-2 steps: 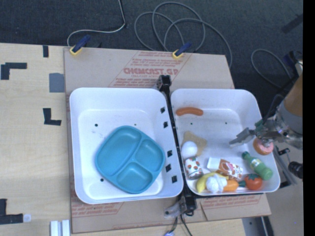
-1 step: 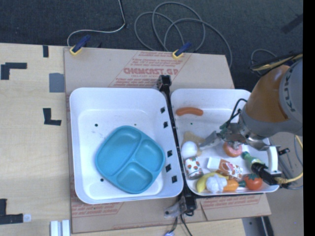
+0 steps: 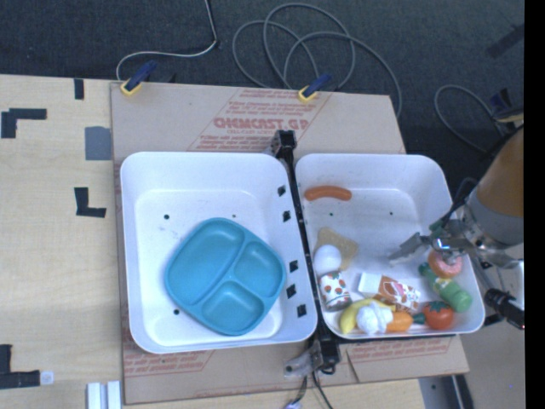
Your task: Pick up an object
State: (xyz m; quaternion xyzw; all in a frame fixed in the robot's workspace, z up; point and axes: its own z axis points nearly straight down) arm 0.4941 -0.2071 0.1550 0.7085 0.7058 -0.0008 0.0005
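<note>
arm: grey link with orange band [image 3: 509, 177] comes in from the right, wrist low over the right bin's right wall, so it can drop into the toy pile
gripper [image 3: 430, 247]: hovers just above the right side of the pile; fingers [image 3: 409, 247] point left toward the bin middle; looks slightly parted with nothing visibly between them, but blurry, cannot tell for sure
right bin [image 3: 375, 167]: holds all pickable things, mostly heaped at the near edge, likely slid there
pick candidates: donut-like toy [image 3: 446, 265] and green toy [image 3: 456, 296] just beside the gripper; red tomato toy [image 3: 438, 315], banana [image 3: 351, 315], white egg [image 3: 328, 258], printed cup [image 3: 335, 290] further left
hot dog [image 3: 328, 193]: alone near the far wall, well apart from the pile, easiest clean grasp
left bin [image 3: 136, 186]: carries only a blue divided plate [image 3: 225, 275], lying flat
divider clip [image 3: 283, 142]: holds the bins together on the cardboard [image 3: 255, 122] over the counter [image 3: 51, 254]
stage: judged approach, nothing lifted yet
</note>
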